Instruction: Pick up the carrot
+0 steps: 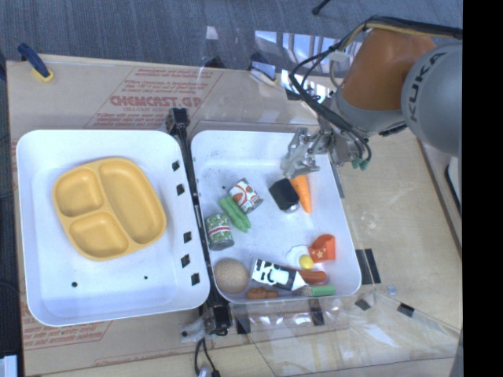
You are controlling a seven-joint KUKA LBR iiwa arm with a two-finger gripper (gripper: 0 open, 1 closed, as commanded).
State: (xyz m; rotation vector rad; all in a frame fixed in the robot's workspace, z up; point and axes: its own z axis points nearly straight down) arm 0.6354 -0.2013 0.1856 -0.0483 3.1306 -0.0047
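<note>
Looking down on two white bins, I see the arm (409,69) reaching in from the right, its gripper (302,157) hanging over the upper edge of the right bin (263,144). I cannot tell how the gripper is set; it shows as a small cluster of metal with nothing plainly caught in it.

The carrot (303,193) lies just below the gripper, in the upper right part of that bin, its long axis running roughly up and down the view. A black block (284,195) sits touching its left side, or very nearly (the gap is too small to judge).

That neighbour is my main worry. If the gripper drops a little to the left, I judge it could land on the block, or pinch block and carrot together. The carrot tapers, so a grip near the thin lower end may slide off. The bin's right wall is near too, leaving little room on that side.

Further off lie a green pod (234,213), two small cans (219,230), a ball (230,276), and a heap of toy food (302,273) along the bottom edge. The left bin (31,210) holds a yellow tray (106,206).
</note>
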